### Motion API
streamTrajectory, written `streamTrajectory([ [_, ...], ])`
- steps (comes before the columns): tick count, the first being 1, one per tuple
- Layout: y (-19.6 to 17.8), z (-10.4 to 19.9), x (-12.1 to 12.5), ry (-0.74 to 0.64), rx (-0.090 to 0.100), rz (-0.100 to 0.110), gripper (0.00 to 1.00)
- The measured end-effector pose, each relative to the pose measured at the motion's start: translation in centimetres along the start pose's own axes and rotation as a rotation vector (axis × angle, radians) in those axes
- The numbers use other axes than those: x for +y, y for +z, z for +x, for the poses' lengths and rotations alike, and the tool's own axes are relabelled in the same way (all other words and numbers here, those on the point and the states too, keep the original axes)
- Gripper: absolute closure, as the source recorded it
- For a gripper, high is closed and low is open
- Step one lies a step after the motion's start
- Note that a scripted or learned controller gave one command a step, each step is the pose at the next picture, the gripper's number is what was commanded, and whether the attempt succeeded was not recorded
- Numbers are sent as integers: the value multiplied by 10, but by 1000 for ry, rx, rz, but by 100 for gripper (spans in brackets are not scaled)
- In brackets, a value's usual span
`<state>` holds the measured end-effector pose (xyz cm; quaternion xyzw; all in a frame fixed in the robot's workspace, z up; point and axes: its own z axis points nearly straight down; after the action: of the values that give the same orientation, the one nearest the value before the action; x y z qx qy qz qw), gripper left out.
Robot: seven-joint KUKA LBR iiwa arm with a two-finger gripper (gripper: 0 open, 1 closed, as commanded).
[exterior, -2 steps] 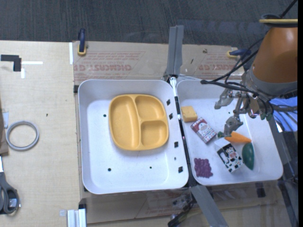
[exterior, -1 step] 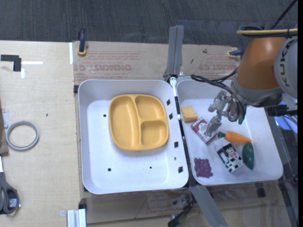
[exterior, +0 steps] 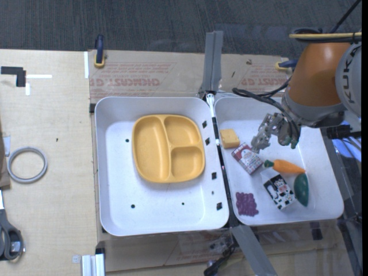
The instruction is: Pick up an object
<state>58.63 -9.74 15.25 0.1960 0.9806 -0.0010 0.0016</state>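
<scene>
My gripper point(exterior: 276, 140) hangs over the back of the right bin point(exterior: 322, 211), open with nothing between its fingers. Just below its left finger lies a red and white packet point(exterior: 248, 158). An orange carrot point(exterior: 287, 167) lies just below the gripper. A yellow block point(exterior: 230, 137) sits to the gripper's left by the bin's wall. Nearer the front are a black and white carton point(exterior: 279, 190), a green vegetable point(exterior: 302, 188) and a bunch of purple grapes point(exterior: 246, 203).
The left bin point(exterior: 115, 211) holds a yellow divided plate point(exterior: 168, 148). A grey divider post point(exterior: 213, 62) stands between the bins at the back. A roll of tape point(exterior: 26, 164) and scissors point(exterior: 8, 240) lie on the bench at the left.
</scene>
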Motion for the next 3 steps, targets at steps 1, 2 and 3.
streamTrajectory([
  [1,0,0,0,0,0,0,0],
  [2,40,-27,6,395,2,0,0],
  [3,56,-24,-54,812,-3,-5,0],
])
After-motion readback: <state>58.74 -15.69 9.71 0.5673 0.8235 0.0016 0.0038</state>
